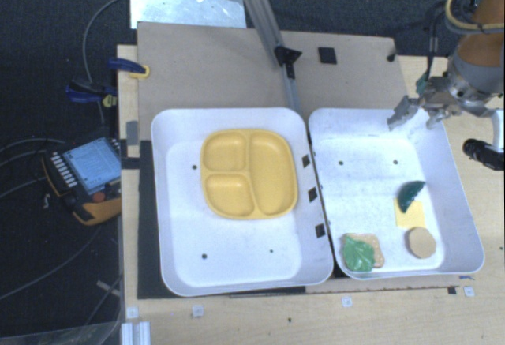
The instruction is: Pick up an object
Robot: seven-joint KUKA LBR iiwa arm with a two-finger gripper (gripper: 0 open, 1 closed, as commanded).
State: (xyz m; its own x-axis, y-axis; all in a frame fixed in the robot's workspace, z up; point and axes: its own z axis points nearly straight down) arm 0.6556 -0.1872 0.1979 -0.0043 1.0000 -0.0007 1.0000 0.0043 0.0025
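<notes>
A tan wooden counter (213,67) stands on dark carpet (47,12), carrying two shallow white plastic bins side by side. The tool (417,110), its two fingers spread with nothing between them, hangs over the far rim of the right bin (371,170). Well to its left, the left bin (229,256) holds a yellow three-compartment plastic tray (248,174). Nearer the camera from the tool, in the right bin, a yellow flat square (409,215) lies under a dark teal wedge (409,193), whose long axis tilts up to the right. Beside these sit a round tan disc (420,242) and a green lump on a tan slice (361,252).
</notes>
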